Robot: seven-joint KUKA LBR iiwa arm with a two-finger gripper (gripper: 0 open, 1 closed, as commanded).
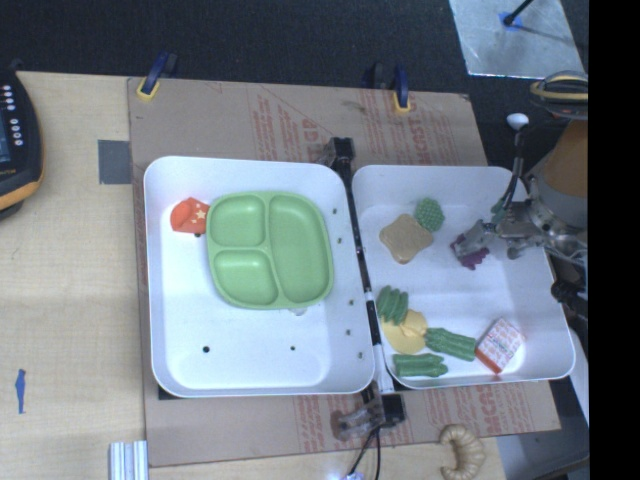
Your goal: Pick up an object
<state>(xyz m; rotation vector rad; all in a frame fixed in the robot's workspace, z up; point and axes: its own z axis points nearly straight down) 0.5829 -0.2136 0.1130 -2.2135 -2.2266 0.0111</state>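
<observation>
My gripper reaches in from the right over the right bin, low above its right-middle part. A small purple object lies right at the gripper's tip, partly hidden by it; I cannot make out whether it is held. To its left are a tan toast-shaped piece and a round green piece. Nearer the front lie a green pod bunch, a yellow piece, two more green pieces and a red-and-white packet.
The left bin holds a green divided plate and a red object at its left edge. A central divider with clamps runs between the bins. A black-and-orange pendant sits on the bench at far left.
</observation>
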